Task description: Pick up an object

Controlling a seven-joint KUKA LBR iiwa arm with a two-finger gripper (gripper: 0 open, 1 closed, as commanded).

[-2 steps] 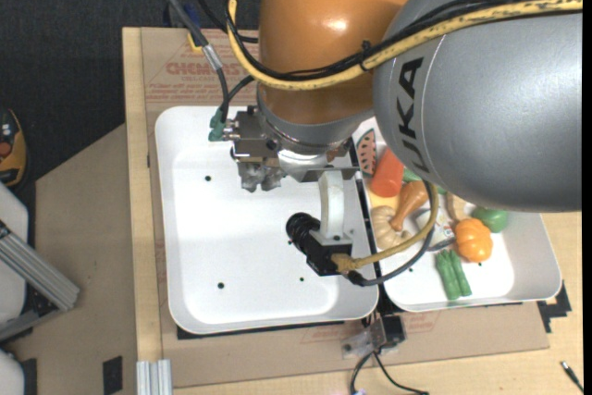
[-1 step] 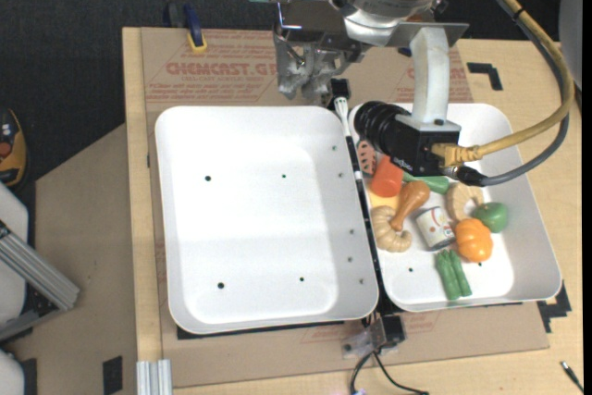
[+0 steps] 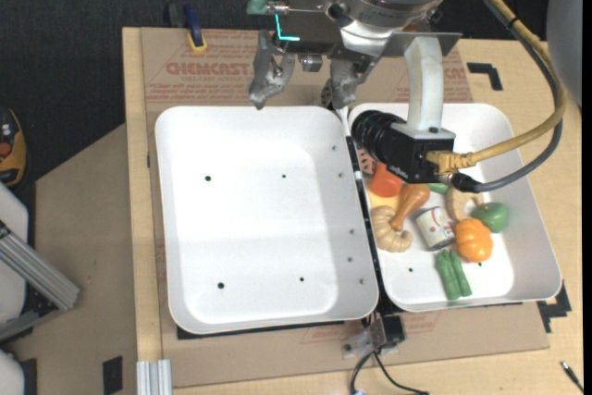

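My gripper (image 3: 303, 86) hangs over the far rim of the left bin (image 3: 250, 217), its two grey fingers (image 3: 267, 79) spread wide apart and open, with nothing between them. The objects lie in the right bin (image 3: 518, 277): an orange pepper (image 3: 474, 240), a green round piece (image 3: 495, 216), a green bean pod (image 3: 451, 275), a tan mushroom-like piece (image 3: 396, 227), a small can (image 3: 432, 228) and an orange-red item (image 3: 383, 182). All of them sit to the right of and nearer than the gripper.
A black device (image 3: 398, 148) on a white bracket with a yellow cable (image 3: 518, 139) reaches over the right bin's far left part. A blue and yellow clamp (image 3: 193, 26) stands on the cardboard behind the left bin.
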